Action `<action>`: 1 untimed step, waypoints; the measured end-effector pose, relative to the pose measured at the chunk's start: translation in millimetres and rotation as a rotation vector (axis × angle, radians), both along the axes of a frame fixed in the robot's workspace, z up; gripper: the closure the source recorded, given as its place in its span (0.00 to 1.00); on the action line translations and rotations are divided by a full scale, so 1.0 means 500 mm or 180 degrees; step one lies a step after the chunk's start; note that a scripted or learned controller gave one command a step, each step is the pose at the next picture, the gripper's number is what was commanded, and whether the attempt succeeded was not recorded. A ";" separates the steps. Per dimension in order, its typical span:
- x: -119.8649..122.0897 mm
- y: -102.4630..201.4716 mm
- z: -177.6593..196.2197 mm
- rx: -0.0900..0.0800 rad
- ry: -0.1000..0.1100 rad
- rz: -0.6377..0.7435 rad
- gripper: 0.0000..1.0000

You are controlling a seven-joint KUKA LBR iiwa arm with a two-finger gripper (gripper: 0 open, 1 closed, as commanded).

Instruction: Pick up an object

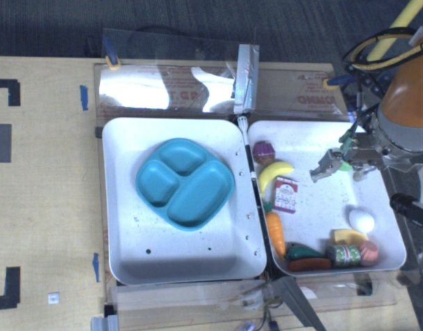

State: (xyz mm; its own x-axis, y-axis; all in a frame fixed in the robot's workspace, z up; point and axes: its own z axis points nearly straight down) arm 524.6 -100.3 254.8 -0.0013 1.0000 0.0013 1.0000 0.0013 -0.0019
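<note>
Gripper [342,165] hung open and empty over the right bin [315,133], right of a curved yellow banana [273,173], smooth white egg [362,221] lay below.

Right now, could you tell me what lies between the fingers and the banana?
In the camera view, only bare white bin floor separates the fingers from the banana.

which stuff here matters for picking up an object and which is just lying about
Belongs to the job:
- gripper, over the right bin
- pickable items in that bin: banana, purple item, red-and-white box, carrot, white egg, green can

Just lying about:
- blue divided plate in the left bin
- blue tape marks on the bench
</note>
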 end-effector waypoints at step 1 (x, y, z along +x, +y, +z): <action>0.097 0.007 -0.291 -0.0004 -0.0013 0.0573 0.00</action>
State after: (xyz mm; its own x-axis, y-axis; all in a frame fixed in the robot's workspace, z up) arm 572.9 -96.8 109.1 -0.1804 0.9836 -0.0003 0.9836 0.1804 0.0021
